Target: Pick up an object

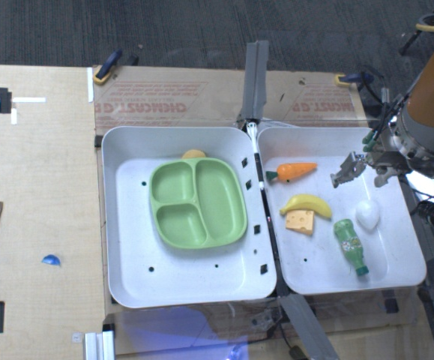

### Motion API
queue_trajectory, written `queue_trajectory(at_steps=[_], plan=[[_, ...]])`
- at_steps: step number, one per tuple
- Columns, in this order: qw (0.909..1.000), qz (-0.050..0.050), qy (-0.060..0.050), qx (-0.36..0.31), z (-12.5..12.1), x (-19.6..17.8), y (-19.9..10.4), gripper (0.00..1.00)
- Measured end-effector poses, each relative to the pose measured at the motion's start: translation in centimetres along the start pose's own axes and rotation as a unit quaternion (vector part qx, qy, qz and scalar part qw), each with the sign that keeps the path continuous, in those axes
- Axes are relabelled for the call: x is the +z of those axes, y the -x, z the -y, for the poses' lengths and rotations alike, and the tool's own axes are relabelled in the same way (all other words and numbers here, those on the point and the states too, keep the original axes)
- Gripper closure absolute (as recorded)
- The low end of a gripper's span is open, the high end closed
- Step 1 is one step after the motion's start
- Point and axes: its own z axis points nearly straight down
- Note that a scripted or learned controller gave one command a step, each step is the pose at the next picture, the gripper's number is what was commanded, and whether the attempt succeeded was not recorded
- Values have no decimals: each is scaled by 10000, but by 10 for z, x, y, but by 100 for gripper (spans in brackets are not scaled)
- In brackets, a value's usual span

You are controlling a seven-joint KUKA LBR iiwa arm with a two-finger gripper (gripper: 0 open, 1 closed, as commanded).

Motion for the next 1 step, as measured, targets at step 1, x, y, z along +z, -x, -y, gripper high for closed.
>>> queue_trajectory(at_steps=[1], plan=[[9996, -2, -2, -280, -8, 144, 2, 0]])
